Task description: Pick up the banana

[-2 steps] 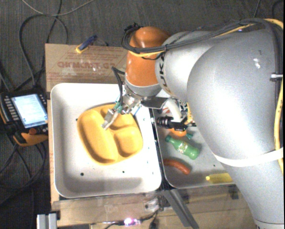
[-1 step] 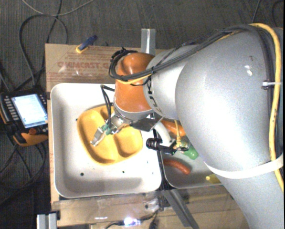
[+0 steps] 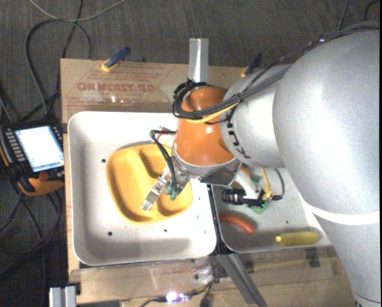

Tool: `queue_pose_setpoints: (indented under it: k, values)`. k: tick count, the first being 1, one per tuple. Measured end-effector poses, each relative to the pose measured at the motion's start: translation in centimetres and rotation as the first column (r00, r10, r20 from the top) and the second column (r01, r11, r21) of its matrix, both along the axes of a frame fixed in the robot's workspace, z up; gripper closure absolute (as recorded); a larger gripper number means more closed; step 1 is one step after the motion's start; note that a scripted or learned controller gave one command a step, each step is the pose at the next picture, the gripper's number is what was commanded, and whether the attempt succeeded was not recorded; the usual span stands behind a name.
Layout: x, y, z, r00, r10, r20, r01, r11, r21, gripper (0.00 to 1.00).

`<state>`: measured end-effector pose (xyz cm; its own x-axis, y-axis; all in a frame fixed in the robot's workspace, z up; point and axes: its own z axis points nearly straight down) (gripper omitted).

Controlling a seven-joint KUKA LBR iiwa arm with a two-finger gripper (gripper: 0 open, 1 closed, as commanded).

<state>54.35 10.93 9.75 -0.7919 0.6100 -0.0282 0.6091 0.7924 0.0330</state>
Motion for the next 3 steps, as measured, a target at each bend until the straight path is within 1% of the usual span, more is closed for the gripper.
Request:
queue_pose_setpoints:
  k: [1, 2, 3]
  values:
    - [-4.3, 0.0, 0.3, 0.978, 0.208, 0.022, -0.208, 0.978, -0.006, 0.00]
    - [0.5, 3.0, 1.3, 0.978, 0.204, -0.043, -0.204, 0.979, -0.008, 0.00]
    - [0.4, 2.7, 1.8, 0.979, 0.199, -0.045, -0.199, 0.980, -0.012, 1.00]
